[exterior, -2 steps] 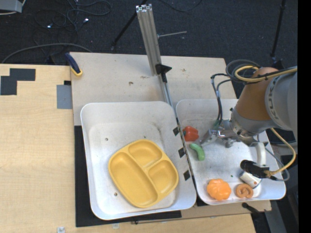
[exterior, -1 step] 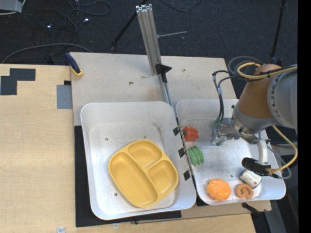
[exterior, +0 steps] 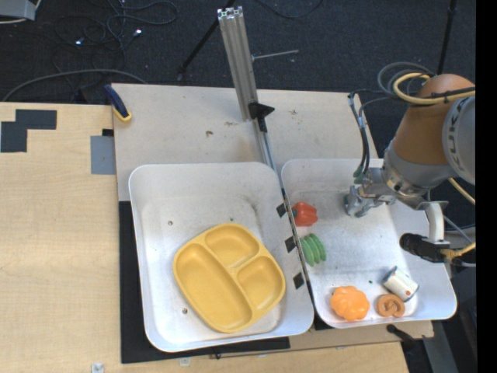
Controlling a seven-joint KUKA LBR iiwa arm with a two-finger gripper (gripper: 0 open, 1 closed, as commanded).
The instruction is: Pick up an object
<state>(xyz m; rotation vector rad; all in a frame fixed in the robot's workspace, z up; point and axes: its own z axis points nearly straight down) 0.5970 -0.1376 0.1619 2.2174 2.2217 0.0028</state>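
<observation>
The gripper (exterior: 356, 205), how wide I cannot tell, hangs over the right bin (exterior: 435, 311) just right of the red object (exterior: 304, 214), so this reads as approach; next, descend onto it.

A robotics lab: bench-mounted white bins (exterior: 147, 208), aluminium post (exterior: 239, 64), floor cables (exterior: 116, 10).

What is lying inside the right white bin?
The right bin holds a red item, a green item, an orange ball, a brown ring and a white cup. The arm covers its far corner.
</observation>
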